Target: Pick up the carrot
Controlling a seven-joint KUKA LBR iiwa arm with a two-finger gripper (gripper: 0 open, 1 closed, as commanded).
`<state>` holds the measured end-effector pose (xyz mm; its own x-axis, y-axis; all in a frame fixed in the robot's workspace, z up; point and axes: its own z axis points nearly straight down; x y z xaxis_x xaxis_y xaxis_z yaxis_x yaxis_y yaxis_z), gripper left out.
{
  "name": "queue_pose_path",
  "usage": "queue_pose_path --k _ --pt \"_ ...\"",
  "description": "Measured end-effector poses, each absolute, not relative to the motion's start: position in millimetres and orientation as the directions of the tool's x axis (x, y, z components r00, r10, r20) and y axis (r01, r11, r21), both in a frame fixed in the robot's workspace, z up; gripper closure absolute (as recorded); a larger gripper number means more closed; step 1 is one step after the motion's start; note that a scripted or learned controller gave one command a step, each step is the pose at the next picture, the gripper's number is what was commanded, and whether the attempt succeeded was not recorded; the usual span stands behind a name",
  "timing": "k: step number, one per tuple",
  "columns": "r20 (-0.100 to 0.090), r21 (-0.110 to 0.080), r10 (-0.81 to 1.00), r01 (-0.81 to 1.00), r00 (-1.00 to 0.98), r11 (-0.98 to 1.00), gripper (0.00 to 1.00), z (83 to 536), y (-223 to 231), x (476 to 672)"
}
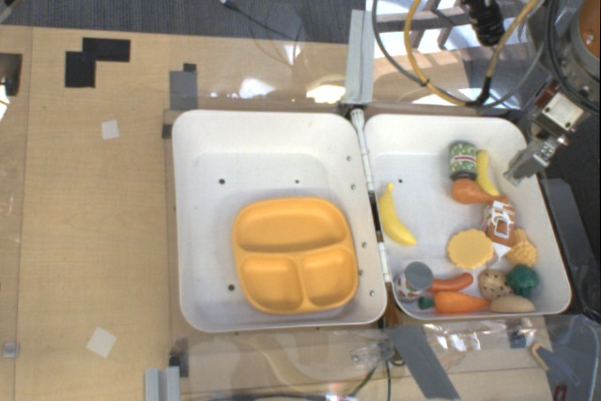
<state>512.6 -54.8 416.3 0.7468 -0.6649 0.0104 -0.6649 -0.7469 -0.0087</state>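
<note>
Nothing is lifted yet: the tapered orange toy carrot (pixel 461 302) lies along the right white bin's (pixel 413 138) near edge, the gripper's (pixel 531 157) state unreadable.

Glossy white plastic bins (pixel 282 131), matt wooden bench (pixel 84 230), smooth, probably plastic carrot (pixel 460 302), yellow plastic tray (pixel 294 254)

The grey arm (pixel 573 33) leans in at upper right, gripper (pixel 528 161) angled down-left.
</note>
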Motion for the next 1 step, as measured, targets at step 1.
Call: queue_pose_path --k 1 --pt "-0.002 -0.003 -0.457 -0.457 0.890 -0.890 1.00 316.7 -83.1 521.3"
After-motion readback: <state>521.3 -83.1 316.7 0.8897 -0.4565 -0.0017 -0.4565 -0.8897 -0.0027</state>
